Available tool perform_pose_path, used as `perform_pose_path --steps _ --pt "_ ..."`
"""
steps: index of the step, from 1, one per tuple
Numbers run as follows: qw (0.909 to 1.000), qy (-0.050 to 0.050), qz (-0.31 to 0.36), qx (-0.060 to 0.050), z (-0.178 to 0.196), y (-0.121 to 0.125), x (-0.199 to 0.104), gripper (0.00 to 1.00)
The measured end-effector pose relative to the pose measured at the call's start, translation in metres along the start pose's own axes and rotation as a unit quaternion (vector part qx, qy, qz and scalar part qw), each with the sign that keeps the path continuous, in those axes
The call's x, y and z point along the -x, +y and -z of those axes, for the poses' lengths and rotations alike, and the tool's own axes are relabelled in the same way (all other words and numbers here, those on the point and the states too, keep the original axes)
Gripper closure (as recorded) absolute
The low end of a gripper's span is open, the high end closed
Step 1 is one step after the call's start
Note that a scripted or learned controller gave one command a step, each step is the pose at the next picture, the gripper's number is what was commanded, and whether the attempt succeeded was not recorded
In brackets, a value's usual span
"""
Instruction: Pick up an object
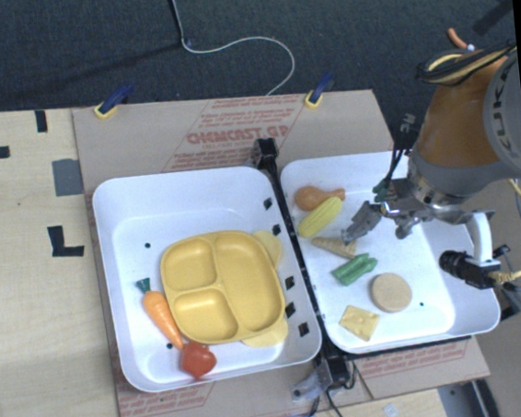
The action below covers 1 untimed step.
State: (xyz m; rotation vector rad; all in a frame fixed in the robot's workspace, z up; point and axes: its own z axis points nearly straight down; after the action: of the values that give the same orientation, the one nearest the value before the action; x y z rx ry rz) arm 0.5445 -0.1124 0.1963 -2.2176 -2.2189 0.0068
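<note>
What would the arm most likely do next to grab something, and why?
Probably lower a little toward the pale cone. The gripper hangs open over the right bin with nothing between its fingers, and that cone, the corn and the green pod lie nearest its tips.

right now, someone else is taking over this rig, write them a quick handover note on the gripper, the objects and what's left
Gripper: over the right white bin, low near its left side, nothing visibly between its fingers; open or shut cannot be told.
Right bin: yellow corn cob, orange-brown drumstick-shaped piece, green pea pod, round tan biscuit, yellow cheese wedge, and a tan cone-shaped piece just below the gripper.
Left white bin: yellow divided plastic tray, orange carrot, red tomato-like piece.
Done: no object lifted.
Left: grasp one object and raise it; the corn cob and cone piece lie nearest.
</note>
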Motion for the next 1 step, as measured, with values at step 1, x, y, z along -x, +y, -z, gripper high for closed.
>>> perform_pose_path --steps 1 --pt "1.0000 0.000 0.000 0.000 -0.0542 0.0052 0.0075 0.00"
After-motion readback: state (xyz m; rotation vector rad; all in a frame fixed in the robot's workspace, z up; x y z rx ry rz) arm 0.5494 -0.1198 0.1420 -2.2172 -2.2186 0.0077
